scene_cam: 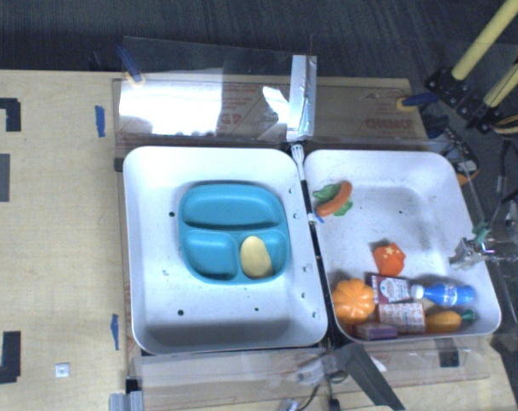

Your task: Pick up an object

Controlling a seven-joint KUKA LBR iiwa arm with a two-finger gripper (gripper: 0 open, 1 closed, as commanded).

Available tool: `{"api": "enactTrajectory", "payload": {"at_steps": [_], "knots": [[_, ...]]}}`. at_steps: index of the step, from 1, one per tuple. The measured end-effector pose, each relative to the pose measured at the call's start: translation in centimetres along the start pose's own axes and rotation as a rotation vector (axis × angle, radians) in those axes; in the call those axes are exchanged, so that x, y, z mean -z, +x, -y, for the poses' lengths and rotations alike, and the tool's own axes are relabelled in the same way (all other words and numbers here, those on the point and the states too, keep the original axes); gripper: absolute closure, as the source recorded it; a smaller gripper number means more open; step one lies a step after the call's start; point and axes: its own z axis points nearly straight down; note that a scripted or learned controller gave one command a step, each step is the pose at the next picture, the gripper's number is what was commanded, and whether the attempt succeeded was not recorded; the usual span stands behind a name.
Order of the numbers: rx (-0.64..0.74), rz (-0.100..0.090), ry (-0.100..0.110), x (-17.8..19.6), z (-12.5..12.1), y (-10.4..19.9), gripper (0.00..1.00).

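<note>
The right bin holds several toys. An orange and green carrot lies near its back left corner. A small red-orange pepper sits toward the middle. Along the front wall an orange pumpkin touches a bottle with a blue cap, a labelled packet, a small orange piece and a purple item. In the left bin a blue divided tray carries a yellow lemon-like toy in its front right compartment.
A small metal clamp-like part sits at the right bin's right rim. Yellow poles and cables stand at the back right. A clear plastic sheet rises behind the bins. Wooden bench lies to the left.
</note>
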Motion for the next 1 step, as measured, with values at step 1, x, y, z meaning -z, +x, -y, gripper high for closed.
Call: {"api": "enactTrajectory", "payload": {"at_steps": [1], "knots": [[-0.161, -0.004, 0.007, -2.72, 0.27, 0.99, 1.0]]}}
